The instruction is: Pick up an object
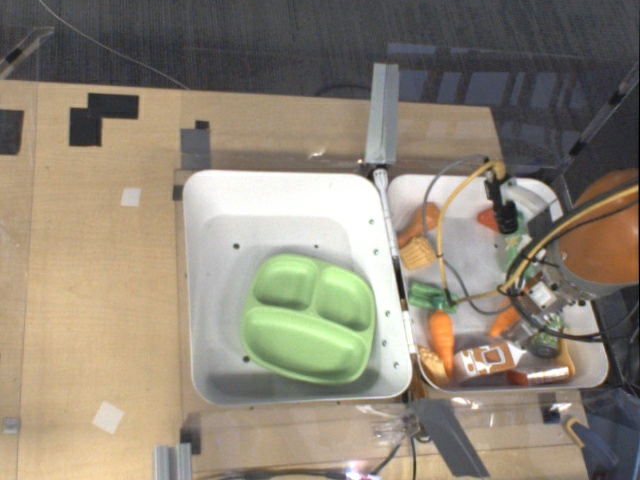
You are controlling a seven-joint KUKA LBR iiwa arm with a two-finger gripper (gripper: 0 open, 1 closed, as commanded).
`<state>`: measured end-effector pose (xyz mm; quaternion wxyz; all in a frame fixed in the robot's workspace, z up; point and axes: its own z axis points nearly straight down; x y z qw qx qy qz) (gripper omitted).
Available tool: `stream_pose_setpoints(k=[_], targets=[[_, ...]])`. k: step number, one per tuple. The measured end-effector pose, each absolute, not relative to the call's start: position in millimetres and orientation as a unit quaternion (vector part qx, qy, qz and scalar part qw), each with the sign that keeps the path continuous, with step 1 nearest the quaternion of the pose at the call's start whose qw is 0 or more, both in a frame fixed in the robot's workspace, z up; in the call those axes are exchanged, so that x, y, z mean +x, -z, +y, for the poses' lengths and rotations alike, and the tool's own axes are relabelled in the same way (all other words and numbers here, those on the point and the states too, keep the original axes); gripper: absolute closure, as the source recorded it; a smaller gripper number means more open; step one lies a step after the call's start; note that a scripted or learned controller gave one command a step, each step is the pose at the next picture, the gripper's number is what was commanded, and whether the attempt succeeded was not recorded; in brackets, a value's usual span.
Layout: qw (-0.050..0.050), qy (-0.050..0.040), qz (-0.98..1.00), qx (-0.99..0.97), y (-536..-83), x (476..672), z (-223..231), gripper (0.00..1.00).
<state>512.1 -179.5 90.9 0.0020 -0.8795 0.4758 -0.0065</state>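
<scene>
The gripper (540, 318) hangs low over the right bin (590, 373), its grasp impossible to tell; the approach seems underway, and next it must close on the carrot (441, 330) nearby

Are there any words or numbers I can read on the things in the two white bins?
No text here can be read.
The flat orange and white packet at the front of the right white bin has dark marks on its label, too small and blurred to read.
The green three-part plastic plate in the left white bin bears no words.
The black squares on the wooden bench are plain shapes, not letters.
</scene>
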Motion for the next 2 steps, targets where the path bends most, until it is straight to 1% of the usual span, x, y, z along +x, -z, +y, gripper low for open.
stream_pose_setpoints(k=[1, 2], targets=[[0.003, 0.0077, 0.546, -0.837, -240.0, 540.7, -159.0, 1.00], [0.005, 0.0049, 0.547, -0.837, -247.0, 541.1, -157.7, 1.00]])
